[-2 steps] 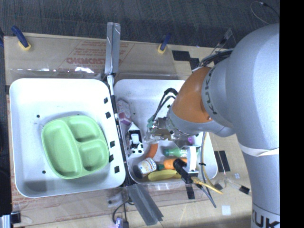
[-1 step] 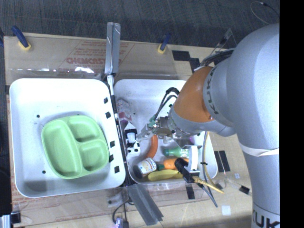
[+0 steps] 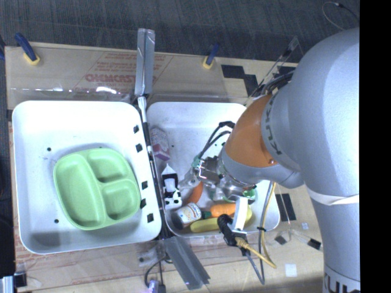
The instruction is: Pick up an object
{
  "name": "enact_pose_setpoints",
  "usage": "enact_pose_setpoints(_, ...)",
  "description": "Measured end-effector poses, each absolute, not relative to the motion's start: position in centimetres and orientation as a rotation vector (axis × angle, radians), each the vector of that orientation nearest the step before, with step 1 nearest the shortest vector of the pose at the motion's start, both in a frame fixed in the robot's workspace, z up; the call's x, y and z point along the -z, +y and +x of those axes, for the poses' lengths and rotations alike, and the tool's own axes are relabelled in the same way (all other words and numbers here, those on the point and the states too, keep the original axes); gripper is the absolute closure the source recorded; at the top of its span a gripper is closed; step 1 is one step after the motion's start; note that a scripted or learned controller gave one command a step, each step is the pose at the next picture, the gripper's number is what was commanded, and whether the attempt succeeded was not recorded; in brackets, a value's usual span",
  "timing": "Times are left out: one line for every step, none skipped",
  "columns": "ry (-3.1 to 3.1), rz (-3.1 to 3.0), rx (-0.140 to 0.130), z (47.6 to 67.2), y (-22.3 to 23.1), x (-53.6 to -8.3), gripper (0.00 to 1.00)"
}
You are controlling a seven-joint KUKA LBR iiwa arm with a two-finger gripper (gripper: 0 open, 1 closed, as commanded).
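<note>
Claw low in right bin, near front edge; open/closed can't tell. Carrot just in front of it, long axis along front wall.

Both white bins appear as smooth plastic with a slight sheen. The green divided plate looks like matt plastic. The desk is surfaced in pale wood-like board, printed in red. The arm shows smooth grey casing and a glossy orange band.
</note>
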State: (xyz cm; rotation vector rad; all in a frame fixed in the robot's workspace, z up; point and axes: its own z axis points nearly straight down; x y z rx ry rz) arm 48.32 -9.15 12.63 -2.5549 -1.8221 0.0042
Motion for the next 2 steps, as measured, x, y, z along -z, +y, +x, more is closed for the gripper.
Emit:
enact_pose_setpoints(-1.754, -2.619, 0.026, 50.26, -10.08, -10.12, 0.00)
enact_pose_setpoints(-1.748, -2.605, -0.002, 49.60, -10.08, -10.22, 1.00)
